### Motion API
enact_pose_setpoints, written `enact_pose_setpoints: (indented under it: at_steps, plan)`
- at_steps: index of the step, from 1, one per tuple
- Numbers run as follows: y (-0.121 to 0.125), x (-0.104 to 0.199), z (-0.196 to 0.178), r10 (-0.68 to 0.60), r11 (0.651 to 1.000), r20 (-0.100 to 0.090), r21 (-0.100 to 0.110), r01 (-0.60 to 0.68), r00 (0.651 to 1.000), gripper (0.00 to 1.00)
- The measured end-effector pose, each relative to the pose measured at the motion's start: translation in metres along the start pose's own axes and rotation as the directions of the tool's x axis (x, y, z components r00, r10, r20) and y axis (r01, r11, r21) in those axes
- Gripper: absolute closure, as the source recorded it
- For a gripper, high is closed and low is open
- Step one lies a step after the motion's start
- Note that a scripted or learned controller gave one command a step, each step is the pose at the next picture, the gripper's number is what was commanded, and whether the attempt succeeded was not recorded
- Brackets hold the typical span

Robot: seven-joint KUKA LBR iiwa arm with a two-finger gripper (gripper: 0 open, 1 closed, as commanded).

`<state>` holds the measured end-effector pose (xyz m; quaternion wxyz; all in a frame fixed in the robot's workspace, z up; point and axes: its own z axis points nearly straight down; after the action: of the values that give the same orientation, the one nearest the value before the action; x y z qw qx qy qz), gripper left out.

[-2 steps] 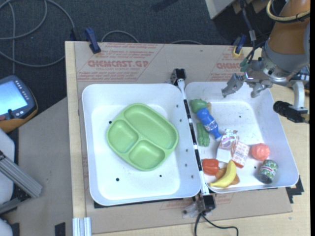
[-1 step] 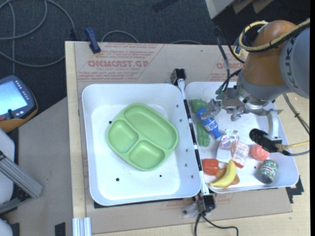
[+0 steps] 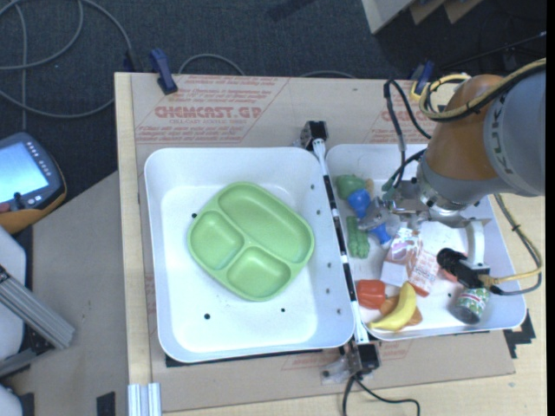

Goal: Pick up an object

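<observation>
The counter carries two white bins side by side. The left bin holds one green divided plate, lying flat near its middle.

The right bin is crowded. Along its left wall lie a green lump at the far end, a blue piece just below it, and a green packet nearer the camera. A red block sits near the front left corner, touching a banana. A white-and-red packet lies mid-bin above the banana. A small can rests on its side at the front right.

The arm reaches in from the right, bent down over the right bin. Its end effector is low among the objects, just beside the blue piece and above the packet. I cannot tell how far open it is, or whether it has hold of anything.
</observation>
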<state>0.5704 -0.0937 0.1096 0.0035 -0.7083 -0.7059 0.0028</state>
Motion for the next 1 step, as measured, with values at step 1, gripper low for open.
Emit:
enact_pose_setpoints:
  at_steps: [1]
  plan:
    - [-0.0049,0.0034,0.0212,-0.003,1.0,-0.002,-0.018,0.003,1.0,0.0]
